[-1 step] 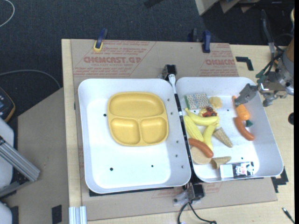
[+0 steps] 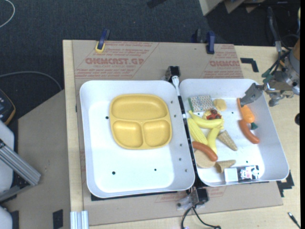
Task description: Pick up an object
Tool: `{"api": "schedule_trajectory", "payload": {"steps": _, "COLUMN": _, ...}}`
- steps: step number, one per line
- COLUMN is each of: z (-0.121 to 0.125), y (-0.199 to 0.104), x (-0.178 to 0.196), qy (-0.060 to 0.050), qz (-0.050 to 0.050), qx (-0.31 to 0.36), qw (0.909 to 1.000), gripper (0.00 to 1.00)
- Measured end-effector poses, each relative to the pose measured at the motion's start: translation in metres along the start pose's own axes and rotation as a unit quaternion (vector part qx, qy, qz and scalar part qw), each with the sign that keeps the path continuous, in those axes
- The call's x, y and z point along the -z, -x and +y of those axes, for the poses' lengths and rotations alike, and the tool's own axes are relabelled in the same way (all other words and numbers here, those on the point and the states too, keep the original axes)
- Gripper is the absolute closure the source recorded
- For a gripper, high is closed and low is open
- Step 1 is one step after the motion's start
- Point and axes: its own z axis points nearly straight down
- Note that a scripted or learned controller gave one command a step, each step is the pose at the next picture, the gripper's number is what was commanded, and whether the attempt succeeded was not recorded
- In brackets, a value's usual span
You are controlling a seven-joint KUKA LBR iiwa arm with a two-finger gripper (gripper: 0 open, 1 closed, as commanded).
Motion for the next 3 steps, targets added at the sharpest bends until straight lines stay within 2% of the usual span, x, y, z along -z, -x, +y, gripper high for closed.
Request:
{"api": "schedule_trajectory", "payload": {"steps": 1, "z": -0.009, "y": 0.004, "x": -0.05, "qy": -0.003, "qz": 0.001, "qx": 0.0, "qw": 1.0, "gripper": 0.0}}
{"api": "schedule_trajectory", "payload": {"steps": 3, "z": -0.002, "y": -0.003, "x": -0.138, "qy": -0.003, "qz": 0.001, "qx": 0.0, "qw": 1.0, "gripper": 0.0}}
